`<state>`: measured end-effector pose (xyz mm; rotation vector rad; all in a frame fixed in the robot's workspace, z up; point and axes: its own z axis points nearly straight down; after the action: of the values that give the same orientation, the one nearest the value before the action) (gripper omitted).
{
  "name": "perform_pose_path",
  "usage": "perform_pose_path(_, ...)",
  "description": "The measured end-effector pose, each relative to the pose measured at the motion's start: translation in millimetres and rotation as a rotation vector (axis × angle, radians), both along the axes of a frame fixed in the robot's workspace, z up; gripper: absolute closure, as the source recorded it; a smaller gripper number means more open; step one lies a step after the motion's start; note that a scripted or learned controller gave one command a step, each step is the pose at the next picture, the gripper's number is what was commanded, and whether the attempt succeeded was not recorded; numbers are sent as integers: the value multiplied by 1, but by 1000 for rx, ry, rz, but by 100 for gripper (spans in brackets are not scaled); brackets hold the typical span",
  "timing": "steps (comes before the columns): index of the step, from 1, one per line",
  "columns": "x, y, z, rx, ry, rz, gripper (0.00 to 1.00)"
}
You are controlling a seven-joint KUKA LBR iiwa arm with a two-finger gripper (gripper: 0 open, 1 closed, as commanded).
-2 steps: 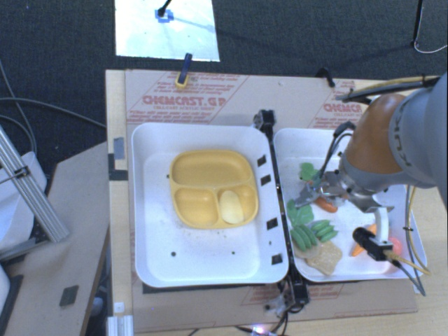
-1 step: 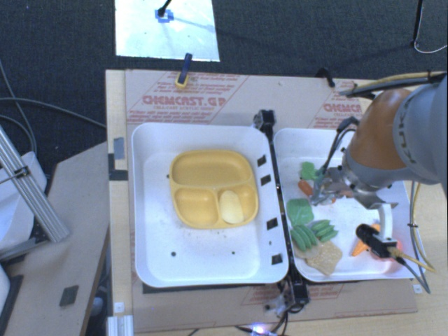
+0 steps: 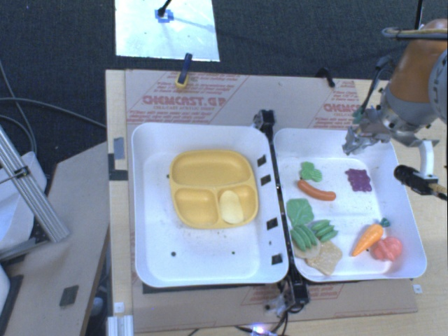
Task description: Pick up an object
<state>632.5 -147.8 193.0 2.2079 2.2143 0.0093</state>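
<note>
Tool hangs over the far edge of the right bin; its state cannot be told. Nearest item: purple grape cluster, compact and lumpy, no clear long axis. Orange sausage, near the bin's left wall, runs left–right, slightly tilted toward the near edge.

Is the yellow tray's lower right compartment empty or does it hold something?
It holds something: a pale yellow oval piece lies in that compartment of the yellow tray, which sits in the left bin.
</note>
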Motion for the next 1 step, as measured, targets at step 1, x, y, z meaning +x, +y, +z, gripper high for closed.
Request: perform_pose_path(1,-40,73,26,7,13,6,100)
